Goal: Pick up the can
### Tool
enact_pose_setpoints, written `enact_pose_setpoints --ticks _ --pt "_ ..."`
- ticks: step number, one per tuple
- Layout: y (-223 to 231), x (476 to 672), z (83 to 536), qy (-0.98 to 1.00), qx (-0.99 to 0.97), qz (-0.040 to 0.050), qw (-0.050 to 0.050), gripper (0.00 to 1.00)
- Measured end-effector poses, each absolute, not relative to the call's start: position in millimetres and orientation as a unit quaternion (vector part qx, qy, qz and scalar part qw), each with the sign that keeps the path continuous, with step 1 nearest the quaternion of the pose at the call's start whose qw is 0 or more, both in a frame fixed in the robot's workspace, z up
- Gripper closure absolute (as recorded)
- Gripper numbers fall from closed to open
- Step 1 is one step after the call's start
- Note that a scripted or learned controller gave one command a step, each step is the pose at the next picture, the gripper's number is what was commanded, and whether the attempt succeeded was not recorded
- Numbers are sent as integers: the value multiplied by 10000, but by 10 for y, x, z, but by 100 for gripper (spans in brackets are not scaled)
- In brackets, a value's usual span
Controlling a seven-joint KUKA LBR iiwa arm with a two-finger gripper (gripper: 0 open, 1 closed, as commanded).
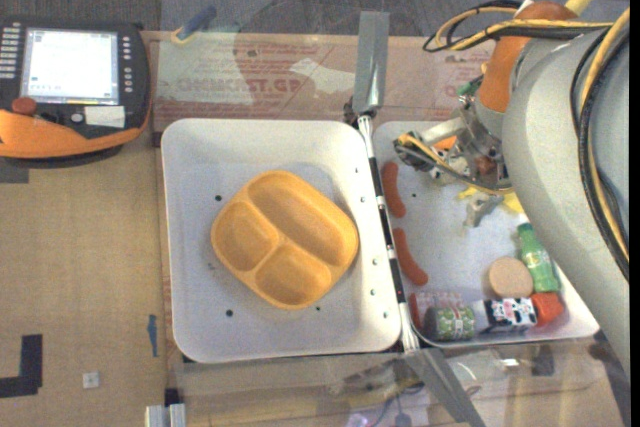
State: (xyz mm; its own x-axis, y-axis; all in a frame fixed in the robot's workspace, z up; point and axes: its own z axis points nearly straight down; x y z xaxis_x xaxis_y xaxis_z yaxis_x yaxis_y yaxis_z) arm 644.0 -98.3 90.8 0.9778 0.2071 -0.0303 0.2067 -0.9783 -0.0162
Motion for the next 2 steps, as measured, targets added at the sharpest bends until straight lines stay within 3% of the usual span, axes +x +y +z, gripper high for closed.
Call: enact_pose_setpoints --ticks 1,2 --pt "-946 6507 1001 -1082 -9941 13 20 100" --pt "-1179 5480 1826 -995 -9950 16 15 100"
